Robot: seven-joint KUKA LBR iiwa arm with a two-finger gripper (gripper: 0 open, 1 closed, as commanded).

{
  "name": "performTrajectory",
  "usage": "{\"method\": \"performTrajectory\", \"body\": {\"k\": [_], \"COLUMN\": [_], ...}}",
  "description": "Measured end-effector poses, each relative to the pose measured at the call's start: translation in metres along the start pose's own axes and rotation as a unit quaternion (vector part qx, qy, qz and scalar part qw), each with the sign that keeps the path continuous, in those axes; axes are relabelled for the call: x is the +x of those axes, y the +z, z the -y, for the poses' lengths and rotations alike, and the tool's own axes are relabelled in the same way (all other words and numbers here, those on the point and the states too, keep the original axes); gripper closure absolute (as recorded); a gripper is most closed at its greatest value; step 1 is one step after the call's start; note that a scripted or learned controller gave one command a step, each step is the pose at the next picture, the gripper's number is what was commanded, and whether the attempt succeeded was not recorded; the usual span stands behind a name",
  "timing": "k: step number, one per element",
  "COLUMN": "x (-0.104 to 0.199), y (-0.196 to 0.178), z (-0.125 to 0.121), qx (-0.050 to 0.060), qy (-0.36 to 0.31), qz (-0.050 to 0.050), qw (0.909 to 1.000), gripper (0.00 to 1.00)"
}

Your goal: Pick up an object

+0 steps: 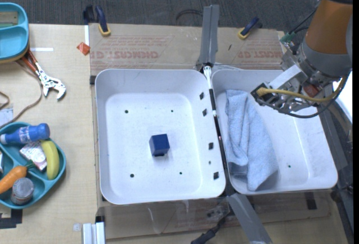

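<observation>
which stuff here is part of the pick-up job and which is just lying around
For the job:
blue cube in the left bin
grey towel in the right bin
gripper

Lying about:
wrench
banana
blue bottle
clamps

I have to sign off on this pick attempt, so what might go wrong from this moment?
1. The claw hangs over the right white bin, above the crumpled light-blue cloth towel; a soft towel may slip or only partly lift.
2. The small dark-blue cube sits in the left white bin; reaching it means crossing the raised divider, risking a bump.
</observation>
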State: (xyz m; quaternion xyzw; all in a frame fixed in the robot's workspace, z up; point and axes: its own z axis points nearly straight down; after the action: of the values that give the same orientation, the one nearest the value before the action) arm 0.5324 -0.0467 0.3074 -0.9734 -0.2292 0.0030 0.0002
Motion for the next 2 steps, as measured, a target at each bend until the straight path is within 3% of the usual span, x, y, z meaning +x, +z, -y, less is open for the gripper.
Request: {"method": "performTrajectory", "body": {"k": [2], "x": [-0.0005], "y": [-0.0155], "z": [-0.0016], "qx": [0.001], "qy": [-0.002], "qz": [0.005], "qw": [1.0], "gripper": [1.0]}}
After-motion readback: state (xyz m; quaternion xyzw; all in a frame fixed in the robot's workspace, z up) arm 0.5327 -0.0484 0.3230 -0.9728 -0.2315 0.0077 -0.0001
